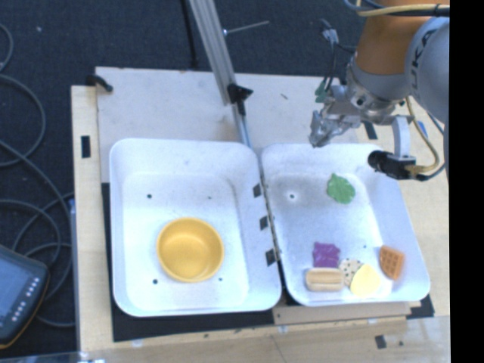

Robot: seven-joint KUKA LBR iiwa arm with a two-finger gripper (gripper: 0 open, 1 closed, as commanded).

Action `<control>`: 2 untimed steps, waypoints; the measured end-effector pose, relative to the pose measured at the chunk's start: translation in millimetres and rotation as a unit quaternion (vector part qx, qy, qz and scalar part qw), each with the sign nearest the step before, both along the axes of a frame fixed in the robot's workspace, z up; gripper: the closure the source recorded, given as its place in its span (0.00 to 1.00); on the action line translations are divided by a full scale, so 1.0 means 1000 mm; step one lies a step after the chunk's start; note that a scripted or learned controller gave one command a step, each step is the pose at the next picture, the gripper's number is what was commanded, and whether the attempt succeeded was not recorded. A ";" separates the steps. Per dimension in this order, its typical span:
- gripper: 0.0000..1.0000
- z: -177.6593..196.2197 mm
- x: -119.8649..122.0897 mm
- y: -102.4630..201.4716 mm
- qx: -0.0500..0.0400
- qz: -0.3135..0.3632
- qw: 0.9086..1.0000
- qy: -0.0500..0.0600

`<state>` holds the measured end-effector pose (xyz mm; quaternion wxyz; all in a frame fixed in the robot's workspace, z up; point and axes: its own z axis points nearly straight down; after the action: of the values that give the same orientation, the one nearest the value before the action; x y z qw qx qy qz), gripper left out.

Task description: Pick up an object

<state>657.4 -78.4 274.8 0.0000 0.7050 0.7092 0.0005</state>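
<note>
In left bin (128, 203), yellow bowl (190, 249), right bin (393, 203), toy foods, jaws' state unclear

A pale wooden surface (162, 100) stands on dark carpeted floor (76, 21). Far left of the pincer (324, 132), black cables (30, 187) loop across the floor toward a handheld screen pendant (17, 293). A slanted aluminium post (215, 48) rises just left.

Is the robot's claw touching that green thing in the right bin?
Apart. The camera view shows the gripper above the bin's far rim, with bare white floor between it and the green object.
</note>
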 end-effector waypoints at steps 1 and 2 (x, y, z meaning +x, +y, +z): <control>1.00 -0.012 -0.013 0.042 0.000 0.000 1.000 0.001; 1.00 -0.020 -0.031 0.097 0.000 -0.001 1.000 0.000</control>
<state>626.4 18.7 254.8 -0.0001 0.7055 0.7088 0.0003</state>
